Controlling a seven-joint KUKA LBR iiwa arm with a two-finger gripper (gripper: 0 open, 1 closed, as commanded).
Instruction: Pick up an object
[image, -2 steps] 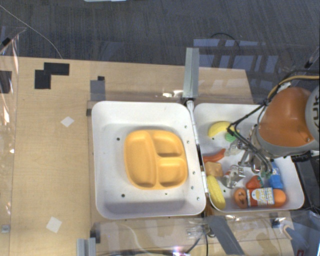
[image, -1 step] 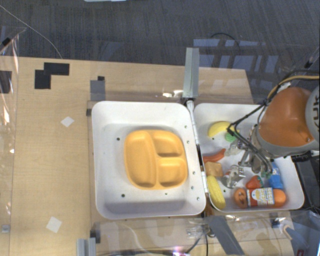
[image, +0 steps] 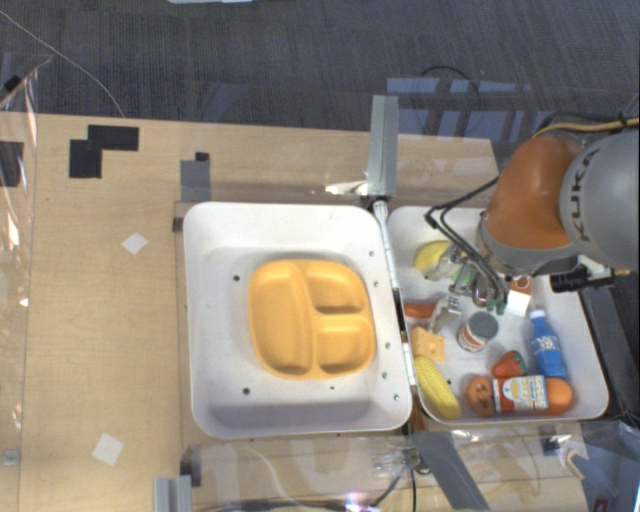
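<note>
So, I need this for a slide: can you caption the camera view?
KUKA arm's pincer poised over toy food in the right bin; yellow divided tray in the left bin.

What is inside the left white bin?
The left bin holds one yellow divided tray, lying flat in the middle. The bin floor under the tray is covered, so I cannot see it.

Grey arm, orange band, black cables, white lettering

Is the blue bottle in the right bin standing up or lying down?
Lying down. The blue bottle rests flat on the floor of the right bin, white cap toward the bin's back, beside the carton.
</note>
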